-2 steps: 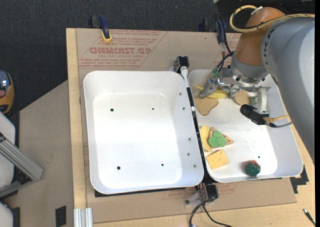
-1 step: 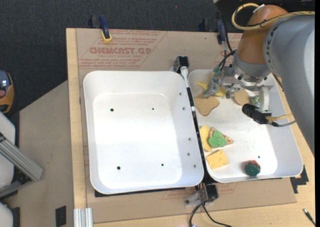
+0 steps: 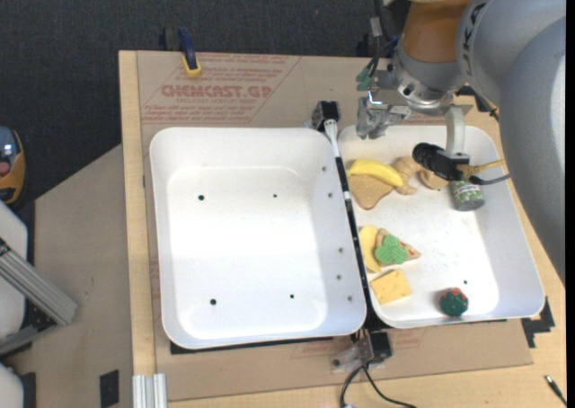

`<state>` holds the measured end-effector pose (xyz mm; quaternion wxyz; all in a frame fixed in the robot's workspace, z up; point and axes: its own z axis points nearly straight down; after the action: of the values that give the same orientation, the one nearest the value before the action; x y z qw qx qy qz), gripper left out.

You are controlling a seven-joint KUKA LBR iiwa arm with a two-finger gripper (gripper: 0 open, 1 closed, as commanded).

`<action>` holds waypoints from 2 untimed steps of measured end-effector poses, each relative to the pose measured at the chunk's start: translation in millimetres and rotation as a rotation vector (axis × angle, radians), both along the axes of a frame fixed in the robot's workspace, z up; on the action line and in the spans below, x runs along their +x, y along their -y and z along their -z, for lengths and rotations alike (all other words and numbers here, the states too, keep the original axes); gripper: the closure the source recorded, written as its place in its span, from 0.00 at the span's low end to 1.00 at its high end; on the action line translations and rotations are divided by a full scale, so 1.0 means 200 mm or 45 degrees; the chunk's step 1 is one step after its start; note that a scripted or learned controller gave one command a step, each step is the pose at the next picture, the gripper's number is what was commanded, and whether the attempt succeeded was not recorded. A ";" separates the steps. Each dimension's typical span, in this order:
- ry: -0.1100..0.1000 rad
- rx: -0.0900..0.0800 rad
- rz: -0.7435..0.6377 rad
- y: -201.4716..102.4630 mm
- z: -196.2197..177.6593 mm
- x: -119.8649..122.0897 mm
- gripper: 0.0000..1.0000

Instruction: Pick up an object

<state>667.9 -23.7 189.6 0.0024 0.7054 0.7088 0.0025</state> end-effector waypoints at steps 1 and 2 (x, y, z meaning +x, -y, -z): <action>0.008 0.002 -0.003 -0.35 -0.64 0.00 1.00; 0.014 0.005 -0.004 -0.66 -1.30 -0.07 1.00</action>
<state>654.1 107.5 449.2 0.0049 0.7041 0.7100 0.0078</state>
